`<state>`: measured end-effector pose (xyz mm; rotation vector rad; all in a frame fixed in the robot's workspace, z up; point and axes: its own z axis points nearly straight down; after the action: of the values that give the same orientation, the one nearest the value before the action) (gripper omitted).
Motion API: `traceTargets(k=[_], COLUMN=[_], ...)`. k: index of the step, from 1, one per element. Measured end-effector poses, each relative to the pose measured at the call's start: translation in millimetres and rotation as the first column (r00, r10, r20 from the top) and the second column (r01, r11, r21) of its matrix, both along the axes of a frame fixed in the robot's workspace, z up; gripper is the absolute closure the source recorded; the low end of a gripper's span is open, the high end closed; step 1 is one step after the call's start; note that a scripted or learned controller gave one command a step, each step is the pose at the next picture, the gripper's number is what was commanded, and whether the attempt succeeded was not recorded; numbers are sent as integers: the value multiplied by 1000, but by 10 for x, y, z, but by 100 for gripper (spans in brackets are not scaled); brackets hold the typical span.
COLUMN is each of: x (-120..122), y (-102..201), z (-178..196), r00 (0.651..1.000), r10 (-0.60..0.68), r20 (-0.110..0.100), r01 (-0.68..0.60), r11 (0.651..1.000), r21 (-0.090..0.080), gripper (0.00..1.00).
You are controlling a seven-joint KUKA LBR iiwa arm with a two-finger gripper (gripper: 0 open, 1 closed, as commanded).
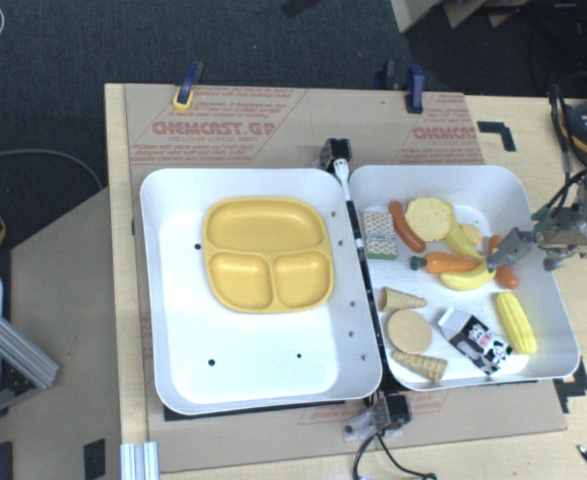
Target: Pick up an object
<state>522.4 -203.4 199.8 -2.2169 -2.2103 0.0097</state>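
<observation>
The right white bin [546, 286] holds several toy foods: a red sausage [407, 226], a round yellow cracker [429, 216], an orange carrot [447, 263], a yellow banana [467, 279], a corn cob [515, 321], two waffle cones [402, 298], a round biscuit [410, 331], a green-and-white packet [378, 234] and a black-and-white packet [478, 340]. My gripper [501, 251] reaches in from the right and sits low over the bin's right middle. Its tip is right by the banana's end and a small red piece [506, 276]. Nothing is visibly lifted.
The left white bin [173, 298] holds a yellow three-compartment tray [268, 251]. A black divider clamp [337, 154] sits between the bins at the back. Blue and yellow clamps [185, 86] grip the cardboard-covered bench. Cables and gear crowd the right edge.
</observation>
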Motion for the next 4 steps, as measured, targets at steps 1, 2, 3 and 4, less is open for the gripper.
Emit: traceTargets(k=[1,2,3,4], x=[32,111,120,117], y=[2,53,72,101], z=[65,-423,-1061,-1162], r00=[1000,1000,1000,1000], r10=[3,5,4,4], r20=[13,7,5,5], r01=[-3,-5,-4,-4], r11=[1000,1000,1000,1000], r21=[-4,-1,3,4], gripper=[0,0,0,0])
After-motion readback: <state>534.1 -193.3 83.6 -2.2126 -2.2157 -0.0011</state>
